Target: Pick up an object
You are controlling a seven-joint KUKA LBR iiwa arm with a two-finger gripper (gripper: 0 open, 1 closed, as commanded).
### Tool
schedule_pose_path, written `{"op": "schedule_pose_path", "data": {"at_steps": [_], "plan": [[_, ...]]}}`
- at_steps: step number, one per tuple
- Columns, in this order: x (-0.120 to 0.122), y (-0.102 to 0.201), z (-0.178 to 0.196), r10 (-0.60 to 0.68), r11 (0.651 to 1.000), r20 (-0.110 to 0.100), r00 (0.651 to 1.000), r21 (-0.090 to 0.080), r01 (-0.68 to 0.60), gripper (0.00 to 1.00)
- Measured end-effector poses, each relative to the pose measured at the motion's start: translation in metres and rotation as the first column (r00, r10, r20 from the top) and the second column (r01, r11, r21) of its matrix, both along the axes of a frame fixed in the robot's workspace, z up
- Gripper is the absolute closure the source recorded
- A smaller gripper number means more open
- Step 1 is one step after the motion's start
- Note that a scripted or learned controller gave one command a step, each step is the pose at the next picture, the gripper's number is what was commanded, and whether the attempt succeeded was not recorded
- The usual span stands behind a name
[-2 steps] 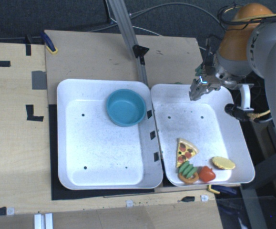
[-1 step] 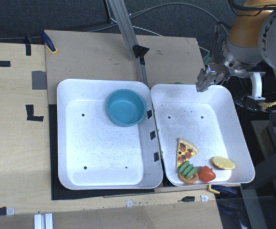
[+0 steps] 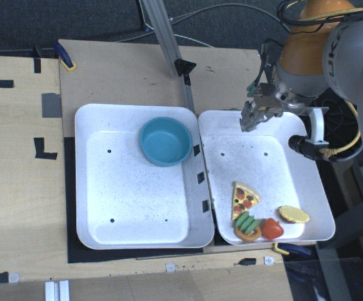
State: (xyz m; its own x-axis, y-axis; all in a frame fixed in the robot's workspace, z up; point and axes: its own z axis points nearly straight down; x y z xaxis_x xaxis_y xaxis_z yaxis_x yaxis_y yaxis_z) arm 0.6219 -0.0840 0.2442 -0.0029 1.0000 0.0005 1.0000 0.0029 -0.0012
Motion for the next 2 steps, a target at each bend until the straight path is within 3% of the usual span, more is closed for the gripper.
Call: {"op": "schedule_pose_path", "data": {"at_steps": [2], "plan": [[-0.023,0.107,-0.011,0.001,1.0,-0.001,1.0,0.0,-0.001,1.0]]}}
